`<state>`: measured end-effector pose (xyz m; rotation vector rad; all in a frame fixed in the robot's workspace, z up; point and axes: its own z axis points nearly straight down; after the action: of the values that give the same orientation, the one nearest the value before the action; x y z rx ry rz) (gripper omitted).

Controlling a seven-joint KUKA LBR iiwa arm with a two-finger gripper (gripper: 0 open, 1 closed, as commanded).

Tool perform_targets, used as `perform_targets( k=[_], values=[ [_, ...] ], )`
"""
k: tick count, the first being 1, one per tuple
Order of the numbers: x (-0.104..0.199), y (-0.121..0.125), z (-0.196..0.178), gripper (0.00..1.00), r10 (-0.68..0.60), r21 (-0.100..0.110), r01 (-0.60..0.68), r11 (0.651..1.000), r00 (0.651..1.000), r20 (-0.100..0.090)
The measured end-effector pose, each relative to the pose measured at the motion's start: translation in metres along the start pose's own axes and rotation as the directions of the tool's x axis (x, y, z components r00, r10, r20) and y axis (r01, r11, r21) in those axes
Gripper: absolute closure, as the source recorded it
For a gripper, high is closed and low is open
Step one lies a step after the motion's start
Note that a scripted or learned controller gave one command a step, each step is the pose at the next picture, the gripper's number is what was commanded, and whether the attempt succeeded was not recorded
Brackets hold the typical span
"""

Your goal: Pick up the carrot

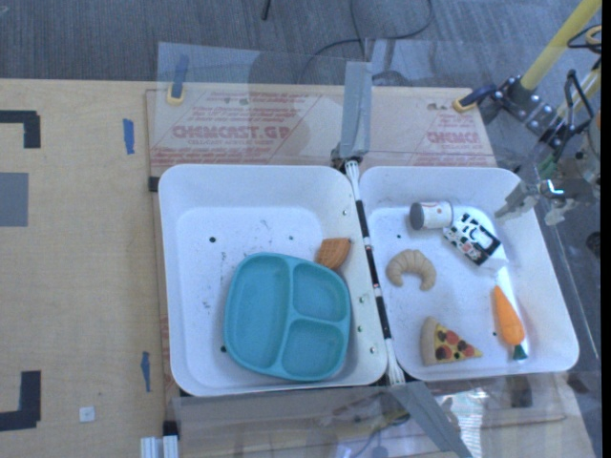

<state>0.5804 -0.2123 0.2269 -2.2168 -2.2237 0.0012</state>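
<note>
The carrot is orange with a small green tip at its near end. It lies lengthwise along the right wall of the right bin, near that bin's front right corner. Nothing touches it or covers it. A pizza slice toy lies just to its left.
The right bin also holds a croissant and a white bottle with a black label. The left bin holds a teal divided plate and a small brown pastry. Dark metal fittings and a yellow pole stand beyond the right bin's far right corner.
</note>
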Motion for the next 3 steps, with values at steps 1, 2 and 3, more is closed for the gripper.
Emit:
perform_targets(
  k=[1, 2, 3],
  values=[
    [-0.011, -0.044, 0.090, 0.00, 0.053, 0.000, -0.053, 0.999, 0.999, 0.000],
    [0.011, -0.094, 0.140, 0.00, 0.063, -0.010, -0.063, 0.998, 0.998, 0.002],
    [0.005, -0.094, 0.130, 1.00, 0.071, -0.015, -0.071, 0.997, 0.997, 0.010]
  ],
)
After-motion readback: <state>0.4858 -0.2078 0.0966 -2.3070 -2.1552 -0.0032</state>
